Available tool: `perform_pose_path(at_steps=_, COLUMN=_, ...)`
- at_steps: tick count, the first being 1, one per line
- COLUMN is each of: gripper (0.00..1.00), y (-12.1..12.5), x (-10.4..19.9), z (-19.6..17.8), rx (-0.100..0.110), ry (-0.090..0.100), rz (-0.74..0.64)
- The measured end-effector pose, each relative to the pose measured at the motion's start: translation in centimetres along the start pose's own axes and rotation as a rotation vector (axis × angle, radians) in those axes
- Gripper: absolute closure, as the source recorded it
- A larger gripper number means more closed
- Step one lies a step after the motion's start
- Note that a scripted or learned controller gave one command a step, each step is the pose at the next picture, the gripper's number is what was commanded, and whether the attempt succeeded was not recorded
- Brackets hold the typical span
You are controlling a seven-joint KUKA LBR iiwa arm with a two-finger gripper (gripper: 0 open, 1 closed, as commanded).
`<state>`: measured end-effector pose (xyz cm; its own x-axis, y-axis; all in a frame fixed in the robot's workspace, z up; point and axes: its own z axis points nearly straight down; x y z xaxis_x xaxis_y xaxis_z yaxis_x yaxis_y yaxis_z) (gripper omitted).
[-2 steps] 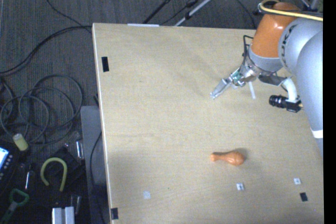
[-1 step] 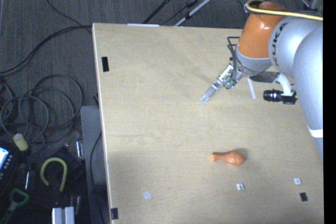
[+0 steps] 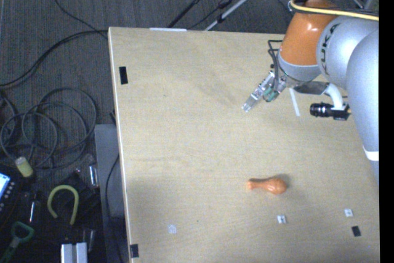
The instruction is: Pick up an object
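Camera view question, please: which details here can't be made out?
- Claw: too small and blurred to tell open or shut.
- Orange object: too blurred to identify.
- Arm: cut off by the right edge.
- Small marks on the bench: too small to read.

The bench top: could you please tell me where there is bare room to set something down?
The widest bare patch runs from the left edge of the bench to the gripper and down to the orange object. The strip between gripper and object is also bare. The right side is crowded by the arm; small markers dot the near right corner.
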<state>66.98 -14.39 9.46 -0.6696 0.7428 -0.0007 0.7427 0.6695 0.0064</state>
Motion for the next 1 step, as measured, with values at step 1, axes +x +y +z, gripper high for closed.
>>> perform_pose_path(at_steps=1, gripper=1.00, y=0.13, x=1.82, z=-7.82, rx=0.005, ry=0.000, rz=0.175)
